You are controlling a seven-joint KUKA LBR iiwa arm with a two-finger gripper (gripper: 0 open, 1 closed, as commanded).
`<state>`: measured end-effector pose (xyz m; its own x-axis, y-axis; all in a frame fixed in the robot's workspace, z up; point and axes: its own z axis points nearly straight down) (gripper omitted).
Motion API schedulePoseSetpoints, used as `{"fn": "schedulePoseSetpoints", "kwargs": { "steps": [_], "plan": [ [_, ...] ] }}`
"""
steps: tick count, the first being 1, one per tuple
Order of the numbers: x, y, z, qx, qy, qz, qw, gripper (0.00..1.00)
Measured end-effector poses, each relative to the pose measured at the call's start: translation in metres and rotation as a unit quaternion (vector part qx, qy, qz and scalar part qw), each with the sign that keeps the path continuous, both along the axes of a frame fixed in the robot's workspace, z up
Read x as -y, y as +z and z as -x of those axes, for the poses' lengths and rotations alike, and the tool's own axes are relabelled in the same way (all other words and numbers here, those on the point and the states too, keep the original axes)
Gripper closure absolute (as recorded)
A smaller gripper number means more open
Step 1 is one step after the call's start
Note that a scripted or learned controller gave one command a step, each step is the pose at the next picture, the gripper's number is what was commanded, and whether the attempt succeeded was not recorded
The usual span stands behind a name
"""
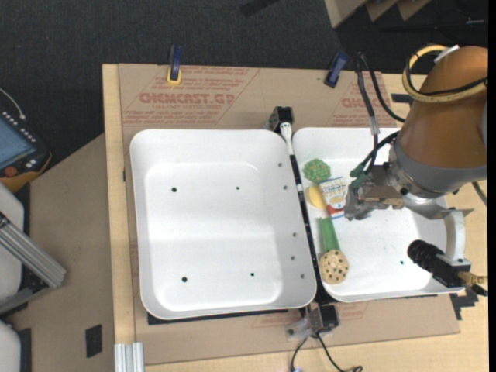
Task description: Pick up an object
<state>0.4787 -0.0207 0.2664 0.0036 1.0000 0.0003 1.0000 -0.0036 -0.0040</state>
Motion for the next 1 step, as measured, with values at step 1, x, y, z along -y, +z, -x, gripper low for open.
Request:
{"fn": "schedulePoseSetpoints", "kwargs": {
  "steps": [1],
  "plan": [
    [-0.0394,0.0260,-0.0011,0.004,0.004,0.0000,1.0000,1.00]
  ]
}}
